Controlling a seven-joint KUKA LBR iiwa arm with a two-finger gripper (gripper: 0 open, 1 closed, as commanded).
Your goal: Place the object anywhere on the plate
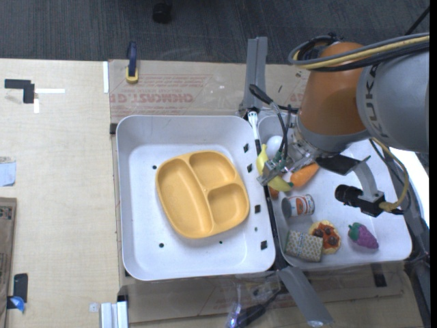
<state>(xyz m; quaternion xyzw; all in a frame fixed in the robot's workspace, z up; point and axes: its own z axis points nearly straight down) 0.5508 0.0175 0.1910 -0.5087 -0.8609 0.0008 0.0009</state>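
Plate: a yellow-orange three-compartment plastic plate (pixel 203 193) is lying in the left white bin (pixel 136 251), with bare bin floor showing all around it.
Gripper: the gripper (pixel 276 166) is hanging over the divider between the bins, just right of the plate; whether it is open or closed cannot be told.
Object: a yellow banana-like toy (pixel 263 161) is sitting at the gripper, beside an orange carrot-shaped toy (pixel 305 175); whether it is held is unclear.
Right white bin (pixel 399 248): a small labelled can (pixel 298 206), a cracker-like square (pixel 304 246), a small pizza-like toy (pixel 326 236) and a purple grape-like toy (pixel 363 236) are crowding the near half, right of the plate.
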